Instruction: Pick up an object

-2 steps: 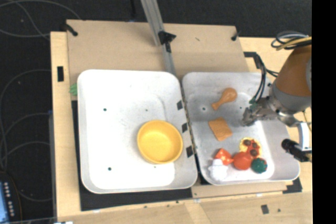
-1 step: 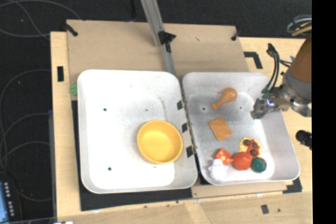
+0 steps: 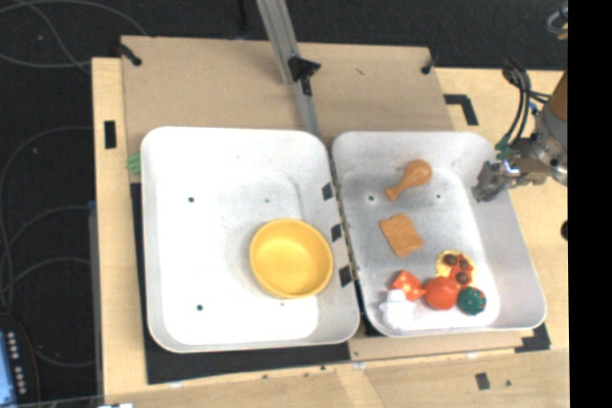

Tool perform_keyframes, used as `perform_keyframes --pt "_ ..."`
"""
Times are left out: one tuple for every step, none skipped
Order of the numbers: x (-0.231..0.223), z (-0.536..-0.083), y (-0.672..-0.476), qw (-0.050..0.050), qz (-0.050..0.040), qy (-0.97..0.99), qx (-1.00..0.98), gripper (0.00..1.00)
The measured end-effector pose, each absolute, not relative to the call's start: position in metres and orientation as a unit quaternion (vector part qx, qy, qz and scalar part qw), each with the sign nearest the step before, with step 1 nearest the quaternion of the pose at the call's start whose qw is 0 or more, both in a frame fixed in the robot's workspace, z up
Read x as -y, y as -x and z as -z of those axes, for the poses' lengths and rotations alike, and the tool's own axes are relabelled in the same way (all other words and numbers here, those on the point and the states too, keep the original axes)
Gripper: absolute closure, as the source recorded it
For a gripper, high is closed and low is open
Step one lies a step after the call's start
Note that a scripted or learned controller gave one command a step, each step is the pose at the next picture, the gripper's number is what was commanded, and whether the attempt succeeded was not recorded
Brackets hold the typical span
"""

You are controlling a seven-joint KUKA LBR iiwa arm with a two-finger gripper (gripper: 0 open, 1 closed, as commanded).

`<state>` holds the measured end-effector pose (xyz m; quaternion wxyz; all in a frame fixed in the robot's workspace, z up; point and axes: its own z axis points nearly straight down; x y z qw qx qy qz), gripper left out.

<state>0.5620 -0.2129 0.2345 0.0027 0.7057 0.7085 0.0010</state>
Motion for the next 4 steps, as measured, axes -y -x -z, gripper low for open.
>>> perform_keyframes --pt "0.214 -0.274 -0.563 0.003 -0.0016 -0.706 -0.709 1.00" --pt "0.160 -0.276 -0.563 0.001 -0.0011 -0.704 -0.710 1.00" --pt "0.101 -0.278 -0.572 0.000 -0.0009 -0.704 -0.710 1.00" --pt "0.050 -0.262 -0.574 0.000 0.0003 -0.705 -0.709 1.00"
